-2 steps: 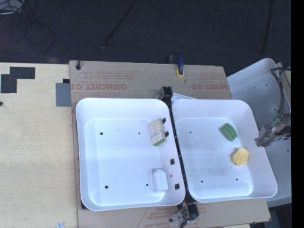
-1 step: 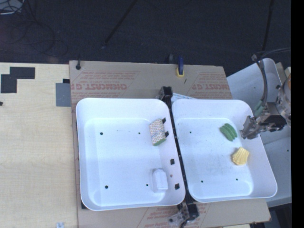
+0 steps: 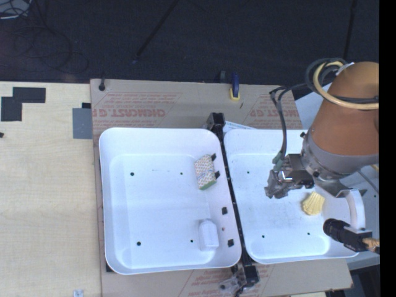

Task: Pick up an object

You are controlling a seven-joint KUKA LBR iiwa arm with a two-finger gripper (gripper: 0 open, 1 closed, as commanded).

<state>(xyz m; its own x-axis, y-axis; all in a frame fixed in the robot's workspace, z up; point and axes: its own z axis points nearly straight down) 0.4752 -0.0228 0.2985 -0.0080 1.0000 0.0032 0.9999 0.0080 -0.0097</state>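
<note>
Now, gripper [image 3: 276, 187]: low in the right bin [image 3: 260, 243], near its middle; apart or together, impossible to tell.
Yellow object [image 3: 314, 204]: right bin, just beside the gripper, toward the view's right.
Patterned block [image 3: 206, 172]: left bin [image 3: 117, 166], near the dividing rim.
White object [image 3: 208, 233]: left bin, near its front right corner.

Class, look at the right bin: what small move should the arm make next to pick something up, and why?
Probably slide the gripper a little toward the view's right, over the yellow object. It lies in the right bin just beside the gripper, far nearer than the patterned block in the left bin.
</note>
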